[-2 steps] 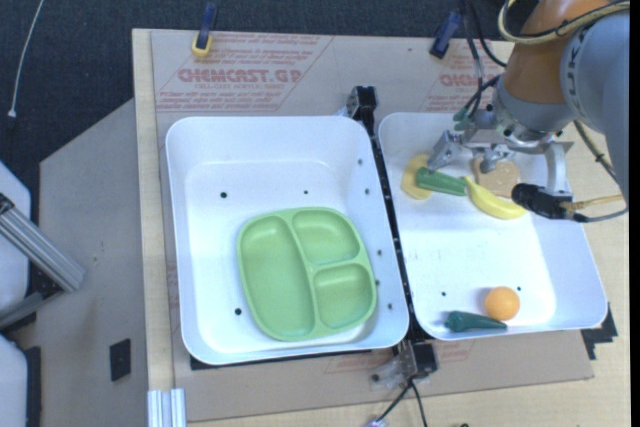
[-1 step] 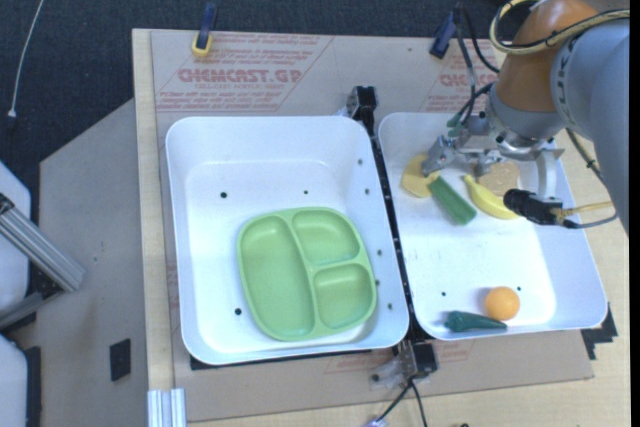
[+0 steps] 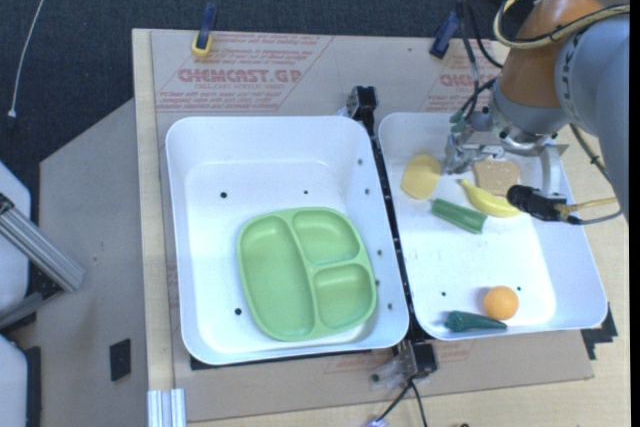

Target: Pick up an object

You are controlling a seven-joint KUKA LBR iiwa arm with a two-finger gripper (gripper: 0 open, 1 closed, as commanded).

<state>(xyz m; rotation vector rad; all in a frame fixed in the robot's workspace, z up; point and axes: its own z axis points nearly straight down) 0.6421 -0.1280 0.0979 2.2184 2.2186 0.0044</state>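
End effector (image 3: 466, 153) sits low over the far end of the right bin (image 3: 480, 260), at the end of the grey arm (image 3: 595, 80) coming in from the right. Whether it is released or clenched: cannot tell from this angle. Nothing visibly held.

Nearest things to it:
- yellow lump (image 3: 421, 176), just to its left, near the bin's left wall
- tan slab (image 3: 495, 175), just beside it on the right, partly under the wrist
- banana (image 3: 488, 199), just in front of it, one end overlapping the slab's near edge
- green pod (image 3: 459, 215), a little nearer the camera, lying slantwise beside the banana's left tip

Whether the end effector touches any of these is unclear.

Well apart from it, at the near end of the same bin: an orange (image 3: 500, 302), and a dark green piece (image 3: 475, 321) lying flat by the near rim, just in front of the orange.

Left bin (image 3: 250, 155): one pale green plate (image 3: 305, 270) with three compartments, set flat towards the near right corner.

Both bins rest side by side on a surface (image 3: 250, 75) printed with red lettering.
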